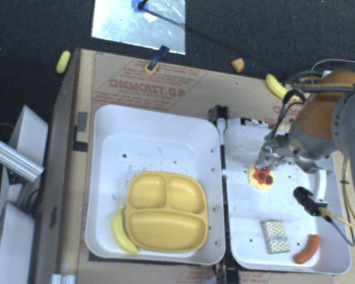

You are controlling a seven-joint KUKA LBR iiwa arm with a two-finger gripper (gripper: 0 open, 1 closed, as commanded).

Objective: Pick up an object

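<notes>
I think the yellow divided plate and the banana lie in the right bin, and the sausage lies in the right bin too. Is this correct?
Not quite. The camera view shows the yellow divided plate and the banana in the left bin, with the banana along the plate's left edge. The sausage does lie in the right bin.

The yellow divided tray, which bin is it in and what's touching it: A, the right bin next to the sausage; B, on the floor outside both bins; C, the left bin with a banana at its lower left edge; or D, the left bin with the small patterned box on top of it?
C: the yellow divided tray lies in the left bin, with a banana against its lower left edge.
</notes>
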